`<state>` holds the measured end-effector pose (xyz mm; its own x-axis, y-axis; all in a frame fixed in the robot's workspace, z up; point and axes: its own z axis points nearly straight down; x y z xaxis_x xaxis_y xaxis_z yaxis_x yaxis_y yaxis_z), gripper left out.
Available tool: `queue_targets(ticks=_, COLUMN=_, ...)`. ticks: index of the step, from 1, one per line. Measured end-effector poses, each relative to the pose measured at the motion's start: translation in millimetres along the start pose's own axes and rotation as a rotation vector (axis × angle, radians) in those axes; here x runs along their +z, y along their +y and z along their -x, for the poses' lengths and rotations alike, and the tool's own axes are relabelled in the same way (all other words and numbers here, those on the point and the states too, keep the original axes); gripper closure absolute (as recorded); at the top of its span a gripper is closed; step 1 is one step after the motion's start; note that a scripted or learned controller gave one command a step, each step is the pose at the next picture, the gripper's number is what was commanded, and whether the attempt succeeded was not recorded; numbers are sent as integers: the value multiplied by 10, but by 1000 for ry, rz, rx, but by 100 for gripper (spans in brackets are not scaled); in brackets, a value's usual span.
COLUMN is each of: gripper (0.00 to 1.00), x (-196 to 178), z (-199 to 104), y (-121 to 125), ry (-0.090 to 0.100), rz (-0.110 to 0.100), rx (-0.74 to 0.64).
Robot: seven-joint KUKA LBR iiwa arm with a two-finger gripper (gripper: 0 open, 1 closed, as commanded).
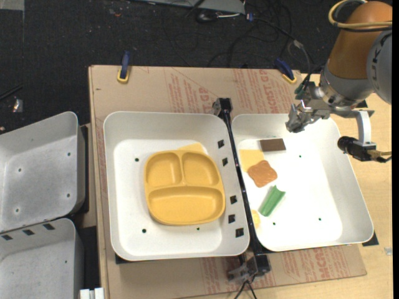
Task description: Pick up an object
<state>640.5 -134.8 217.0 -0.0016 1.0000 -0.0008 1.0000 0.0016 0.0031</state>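
Two shallow white bins sit side by side on a brown board, split by a black divider strip (234, 173) running front to back.

Left bin (118, 185): holds one yellow compartment tray (184, 187), three sections, two small at the far side and one long at the near side. The tray lies flat, roughly centred on the bin floor. A pale yellow flat piece (194, 147) peeks out from under its far edge.

Right bin (324, 198): contents gathered toward its left side, near the divider.
- Dark brown rectangular block (272, 145), farthest back, lying flat.
- Orange toy food piece (262, 174), lumpy outline, just in front of the brown block, resting partly on a yellow flat piece (247, 159) beneath it.
- Green elongated piece (272, 200), tilted diagonally, just in front of the orange one, close but a sliver apart.
- A scrap of yellow (255, 218) at the divider edge, near the green piece.
The right half of this bin's floor is bare white.

Arm: grey with orange band, coming in from the right. Gripper (297, 122) hangs over the far left corner of the right bin, just beyond and right of the brown block. Nothing is visible between its tips; whether the claw is open or closed cannot be told from this angle.

Off to the left, well apart from the board, two spare grey-white bins (37, 167).
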Motion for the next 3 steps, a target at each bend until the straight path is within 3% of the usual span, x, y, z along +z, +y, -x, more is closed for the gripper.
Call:
queue_targets(ticks=1, gripper=100, x=-14, z=-590, y=-111, ry=3, rz=-4, rx=-6)
queue_targets(ticks=3, gripper=100, x=-96, z=-1818, y=-100, ry=3, rz=-1, rx=-8)
